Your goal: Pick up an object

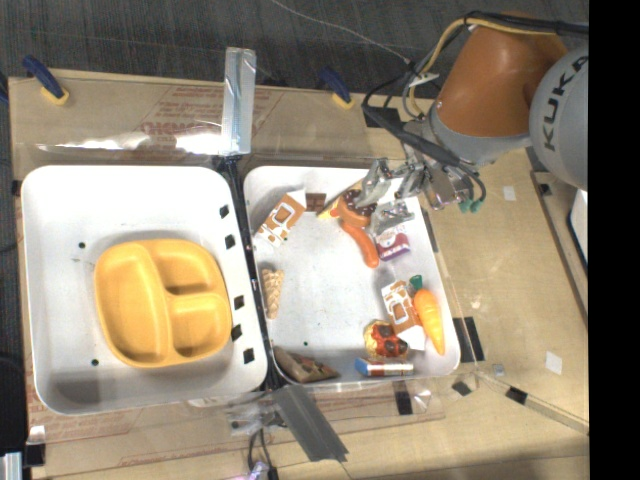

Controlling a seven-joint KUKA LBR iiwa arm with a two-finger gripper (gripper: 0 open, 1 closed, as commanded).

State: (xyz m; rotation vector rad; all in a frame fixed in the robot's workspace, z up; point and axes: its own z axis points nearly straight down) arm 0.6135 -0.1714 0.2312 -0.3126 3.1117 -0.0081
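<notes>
One gripper (395,196) at the end of the grey arm (500,78), hanging low over the far right part of the right bin (330,303). Too much metal clutter and blur to tell whether spread or closed; nothing visibly clamped in it.

Just below and left of it, touching or nearly so: an orange curved piece (358,234), lying slantwise on the bin floor, upper end under the gripper's body. Right beside that, toward the bin's right wall, a purple packet (394,243).

Farther left along the far edge, a small brown block (316,203) and a white-and-orange carton (280,219), near the dividing wall. Down the left side of the same bin, a beige ridged piece (271,291), well apart from the gripper.

Along the near right side: a second white-and-orange box (398,303), a carrot (429,320) just beside it against the right wall, a round red-and-yellow item (386,341), and a white tube with blue and red ends (384,368) at the near wall. At the near left corner, a flat brown object (305,369).

Over in the left bin (60,218), a yellow divided tray (160,299), alone.
</notes>
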